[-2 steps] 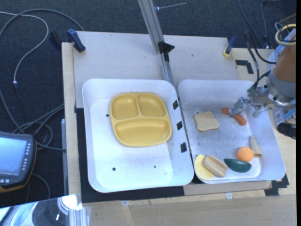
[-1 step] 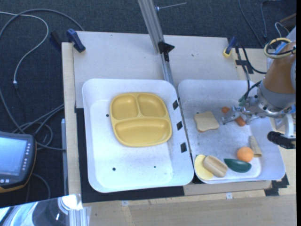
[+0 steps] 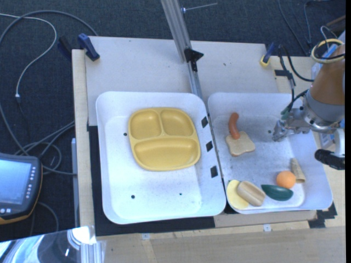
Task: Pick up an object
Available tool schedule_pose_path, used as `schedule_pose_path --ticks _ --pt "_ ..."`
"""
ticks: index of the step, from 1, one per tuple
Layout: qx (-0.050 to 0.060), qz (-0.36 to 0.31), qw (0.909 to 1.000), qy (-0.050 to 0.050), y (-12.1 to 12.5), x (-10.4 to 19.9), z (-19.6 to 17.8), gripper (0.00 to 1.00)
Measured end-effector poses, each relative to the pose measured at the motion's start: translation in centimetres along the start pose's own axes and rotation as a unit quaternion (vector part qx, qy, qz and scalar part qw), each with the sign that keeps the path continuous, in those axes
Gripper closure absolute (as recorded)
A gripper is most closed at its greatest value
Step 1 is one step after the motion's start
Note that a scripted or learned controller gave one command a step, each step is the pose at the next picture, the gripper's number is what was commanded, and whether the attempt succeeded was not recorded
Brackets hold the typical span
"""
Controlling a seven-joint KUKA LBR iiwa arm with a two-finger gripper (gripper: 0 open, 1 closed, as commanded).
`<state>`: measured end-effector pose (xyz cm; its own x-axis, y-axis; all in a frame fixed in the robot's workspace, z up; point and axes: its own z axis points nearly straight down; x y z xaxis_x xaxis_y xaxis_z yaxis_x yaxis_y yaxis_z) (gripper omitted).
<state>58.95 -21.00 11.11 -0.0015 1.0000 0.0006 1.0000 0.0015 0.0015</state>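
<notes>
Tool (image 3: 281, 131) state unclear, over right bin (image 3: 263, 156); toast slice (image 3: 240, 144) lies left, apart.

The arm (image 3: 328, 86) is a thick, rounded column with a smooth shell, its broad orange band sitting above a pale grey wrist section. Toward the right bin (image 3: 263, 152), that grey wrist narrows into a small metallic gripper (image 3: 278, 133), silvery and angular, with a greenish fleck on its housing. Black cables loop past the wrist on the side away from the bin's near rim, one curving along the orange band. At the arm's upper end, farthest from the bin, a yellowish ring circles a blue patch. A dark, rounded fitting juts out beside the bin's right wall.
</notes>
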Motion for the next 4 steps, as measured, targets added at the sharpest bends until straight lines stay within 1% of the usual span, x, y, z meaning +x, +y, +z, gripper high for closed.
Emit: schedule_pose_path --ticks 1,2,3,4 --pt "-0.002 0.001 1.0 -0.001 -0.5 -0.3 -4.7 1.0" --pt "-0.004 0.0 1.0 -0.002 -0.3 0.2 -11.1 1.0" --pt "-0.001 0.0 1.0 -0.001 -0.2 0.2 -12.3 1.0" --pt "0.001 -0.002 1.0 0.001 0.0 5.4 -12.2 1.0"
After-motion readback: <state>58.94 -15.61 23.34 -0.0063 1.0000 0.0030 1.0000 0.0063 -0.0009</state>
